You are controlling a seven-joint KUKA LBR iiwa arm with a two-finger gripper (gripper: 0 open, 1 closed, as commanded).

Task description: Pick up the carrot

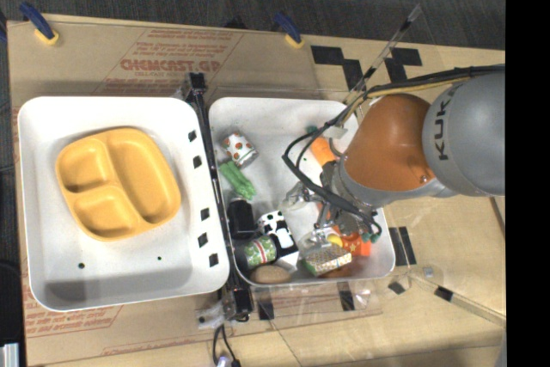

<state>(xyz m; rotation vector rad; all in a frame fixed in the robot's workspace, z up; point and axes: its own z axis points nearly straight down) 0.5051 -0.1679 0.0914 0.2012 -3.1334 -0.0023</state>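
Gripper (331,235): low over the right bin's (258,109) near right corner; you cannot tell its state
Carrot (320,149): partly hidden beneath the arm, toward the far edge
Risk: you grab neighbouring clutter instead, since the gripper sits nearer that than the carrot

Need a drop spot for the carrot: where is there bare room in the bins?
Left bin: bare floor below and right of the yellow tray. Right bin: bare strip along its far wall, above the can. Its near end, under the arm, is crowded.

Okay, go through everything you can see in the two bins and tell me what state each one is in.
Yellow tray: flat in the left bin, compartments up.
Small can: on its side, right bin.
Green jar: on its side.
Green pea pod: flat.
Carrot: on the bin floor, partly under the arm.
Pincer: low over the clutter.
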